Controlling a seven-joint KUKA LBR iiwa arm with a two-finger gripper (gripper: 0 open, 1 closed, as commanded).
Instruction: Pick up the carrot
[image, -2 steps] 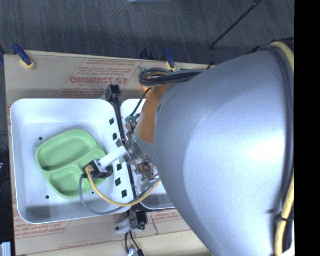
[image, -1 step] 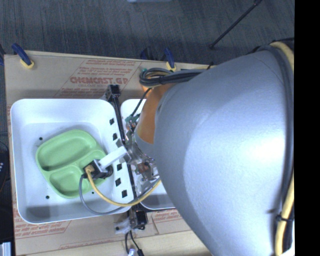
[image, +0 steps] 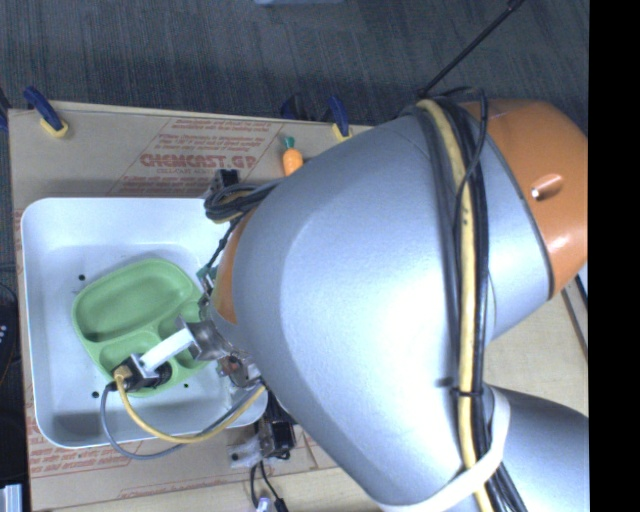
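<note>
A small orange carrot (image: 291, 160) with a green top lies on the cardboard behind the bins, right at the edge of my arm's grey body. My gripper (image: 230, 366) hangs low over the right side of the left bin, beside a green plate, far from the carrot. The arm's bulk hides most of the gripper.
The white left bin (image: 40, 300) holds a green divided plate (image: 135, 298). My large grey arm (image: 400, 300) with its orange band covers the whole right half of the bench. Blue clamps (image: 45, 110) hold the cardboard at the back edge.
</note>
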